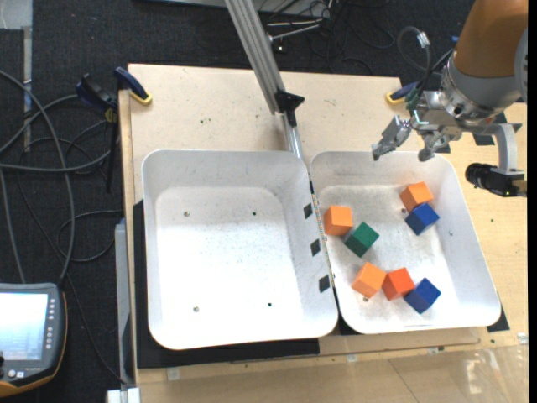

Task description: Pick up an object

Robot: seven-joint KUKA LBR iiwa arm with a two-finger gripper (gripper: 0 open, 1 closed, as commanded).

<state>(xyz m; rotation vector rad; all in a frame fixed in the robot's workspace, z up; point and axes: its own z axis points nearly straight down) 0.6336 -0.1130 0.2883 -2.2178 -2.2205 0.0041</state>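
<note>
The hand (pixel 409 141) hangs over the far edge of the right bin (pixel 478 250), its two fingers spread apart with nothing between them. Seven blocks lie in that bin: an orange block (pixel 416 196) touching a blue block (pixel 422 217) at the far right, an orange block (pixel 339 220) beside a green block (pixel 362 238) at the left, and nearer, an orange block (pixel 368 280), a red block (pixel 398 283) and a blue block (pixel 423 295) in a row. The left bin (pixel 159 250) sits beside it on the table (pixel 210 99).

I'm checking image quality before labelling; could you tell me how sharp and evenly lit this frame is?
Camera view: even, soft light, faint shadows under the blocks in the right bin; blocks crisp; the gripper looks slightly soft; mild glare on the left bin.
</note>
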